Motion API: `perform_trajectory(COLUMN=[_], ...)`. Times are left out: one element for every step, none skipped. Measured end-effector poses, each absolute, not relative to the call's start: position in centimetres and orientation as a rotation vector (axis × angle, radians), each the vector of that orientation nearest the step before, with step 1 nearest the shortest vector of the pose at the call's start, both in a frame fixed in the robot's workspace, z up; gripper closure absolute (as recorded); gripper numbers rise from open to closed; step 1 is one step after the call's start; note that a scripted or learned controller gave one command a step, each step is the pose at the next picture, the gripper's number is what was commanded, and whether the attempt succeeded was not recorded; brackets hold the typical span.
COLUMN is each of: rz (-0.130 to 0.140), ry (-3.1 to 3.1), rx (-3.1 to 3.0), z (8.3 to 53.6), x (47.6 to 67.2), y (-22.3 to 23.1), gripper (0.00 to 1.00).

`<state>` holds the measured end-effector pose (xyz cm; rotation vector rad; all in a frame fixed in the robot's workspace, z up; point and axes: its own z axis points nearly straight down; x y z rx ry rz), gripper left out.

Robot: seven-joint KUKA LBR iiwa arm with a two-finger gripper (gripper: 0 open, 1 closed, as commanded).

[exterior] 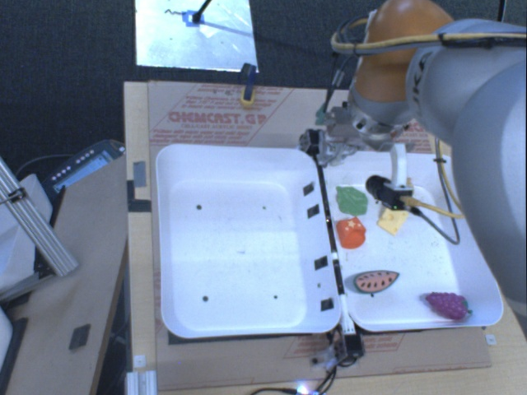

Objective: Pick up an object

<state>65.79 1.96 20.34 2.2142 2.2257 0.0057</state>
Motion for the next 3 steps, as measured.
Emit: perform_trajectory(rz=[-0.004,0.013,0.019], ry=[2.217,2.221,2.231], rx=[2.229,2.207,2.200], z=[18.3,25.1,36.7], x=[60.9,67.2,67.0], y=[-5.9,-5.0,6.7], gripper=[1.00,1.00,1.00])
